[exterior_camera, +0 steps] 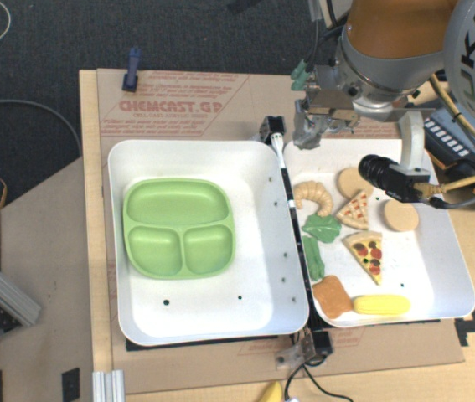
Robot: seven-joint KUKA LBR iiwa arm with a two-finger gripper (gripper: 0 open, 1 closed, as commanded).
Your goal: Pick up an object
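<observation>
Nearest the camera, at the front of the right bin (451, 296), a yellow corn cob (380, 306) lies touching a brown toast slice (333, 296); behind them sit a pizza slice (365, 254), a green leafy piece (317, 237), a second pizza slice (356, 210), a croissant (313, 195) and two tan round cookies (401, 217). Beside it, the left bin (124, 162) holds a green divided plate (178, 228). Farthest back, the tool (308, 137) hangs over the right bin's rear left corner, gripping nothing; whether its fingers are spread or pressed together cannot be told.
</observation>
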